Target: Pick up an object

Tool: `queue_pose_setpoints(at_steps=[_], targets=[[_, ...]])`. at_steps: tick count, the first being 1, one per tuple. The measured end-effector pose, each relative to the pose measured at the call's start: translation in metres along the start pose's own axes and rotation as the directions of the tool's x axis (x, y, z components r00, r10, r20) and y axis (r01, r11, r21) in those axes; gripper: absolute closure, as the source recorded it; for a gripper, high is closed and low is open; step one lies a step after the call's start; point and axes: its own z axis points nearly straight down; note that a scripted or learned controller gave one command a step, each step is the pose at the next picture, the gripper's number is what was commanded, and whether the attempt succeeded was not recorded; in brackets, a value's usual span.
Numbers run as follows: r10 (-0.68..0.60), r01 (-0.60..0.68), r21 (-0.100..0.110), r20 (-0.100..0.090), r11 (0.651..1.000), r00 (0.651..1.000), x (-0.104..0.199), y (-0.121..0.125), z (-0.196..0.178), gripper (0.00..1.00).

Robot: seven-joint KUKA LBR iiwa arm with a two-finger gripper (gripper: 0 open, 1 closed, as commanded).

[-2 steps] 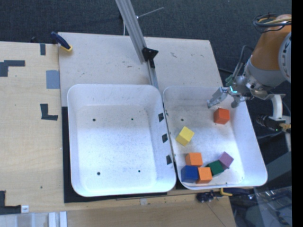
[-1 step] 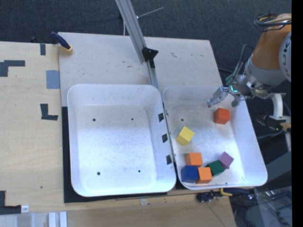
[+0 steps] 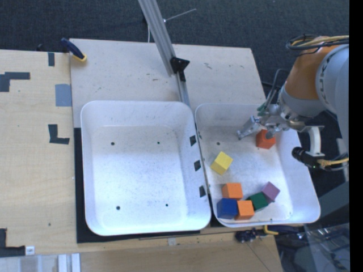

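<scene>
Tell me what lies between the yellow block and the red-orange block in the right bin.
Nothing: in the camera view, bare white bin floor lies between the yellow block and the red-orange block. The gripper is above that stretch, beside the red-orange block.

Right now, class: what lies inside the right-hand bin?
Inside the right bin: a yellow block, two orange blocks, a blue, green and purple block, plus a red-orange block partly covered by the gripper.

Robotics lab: plywood bench (image 3: 142, 67), two white bins (image 3: 91, 152), grey carpet (image 3: 68, 10), taped markers (image 3: 62, 94)
</scene>
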Motion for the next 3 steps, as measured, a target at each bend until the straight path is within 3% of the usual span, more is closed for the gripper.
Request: queue_pose_setpoints(at_steps=[1,2,3], targets=[[0.001,-0.001,-0.027,0.008,1.0,1.0,-0.002,0.006,0.015,0.0],[-0.001,0.001,-0.026,0.01,1.0,1.0,-0.002,0.006,0.008,1.0],[0.0,0.0,-0.011,0.001,1.0,1.0,0.002,0.016,-0.043,1.0]])
